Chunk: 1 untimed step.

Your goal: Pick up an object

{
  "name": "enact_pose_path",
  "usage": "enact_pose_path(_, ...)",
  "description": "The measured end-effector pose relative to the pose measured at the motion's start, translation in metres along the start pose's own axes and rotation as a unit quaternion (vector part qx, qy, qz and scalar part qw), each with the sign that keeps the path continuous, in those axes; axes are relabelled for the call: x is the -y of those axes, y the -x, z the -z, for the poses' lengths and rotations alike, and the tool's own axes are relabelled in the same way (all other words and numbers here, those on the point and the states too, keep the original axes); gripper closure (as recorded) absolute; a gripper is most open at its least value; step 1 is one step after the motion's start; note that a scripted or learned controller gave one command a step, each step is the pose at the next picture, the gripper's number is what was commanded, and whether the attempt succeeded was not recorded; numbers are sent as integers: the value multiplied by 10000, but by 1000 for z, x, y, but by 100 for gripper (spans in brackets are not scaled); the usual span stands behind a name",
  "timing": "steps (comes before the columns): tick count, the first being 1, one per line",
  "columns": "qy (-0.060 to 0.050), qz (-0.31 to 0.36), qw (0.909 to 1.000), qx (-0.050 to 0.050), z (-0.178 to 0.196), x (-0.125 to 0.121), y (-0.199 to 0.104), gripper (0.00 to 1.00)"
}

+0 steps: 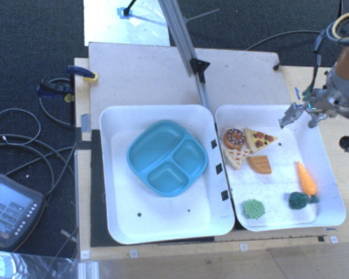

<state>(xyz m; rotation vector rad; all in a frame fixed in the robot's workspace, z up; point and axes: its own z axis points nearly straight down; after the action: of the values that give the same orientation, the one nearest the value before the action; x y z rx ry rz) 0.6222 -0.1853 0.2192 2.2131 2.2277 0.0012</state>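
The right bin (328, 163) holds several toy foods: a chocolate donut (234, 137), a pizza slice (260, 138), a waffle piece (237, 156), an orange-brown bread piece (259, 165), a carrot (306, 179), a dark green broccoli (299, 200) and a light green vegetable (253, 208). My gripper (301, 117) hangs over the bin's far right corner, up and to the right of the pizza slice. Its fingers are spread open with nothing between them.
The left bin (117, 215) holds a blue divided plate (167, 157). A slanted metal pole (180, 31) crosses the bench above the two bins. Cables and a handheld pendant (10, 210) lie off the bench to the left.
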Motion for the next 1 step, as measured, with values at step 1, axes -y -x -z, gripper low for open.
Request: enact_pose_path(1, -1, 4, 10000, 2, 0, 0, 0, 0)
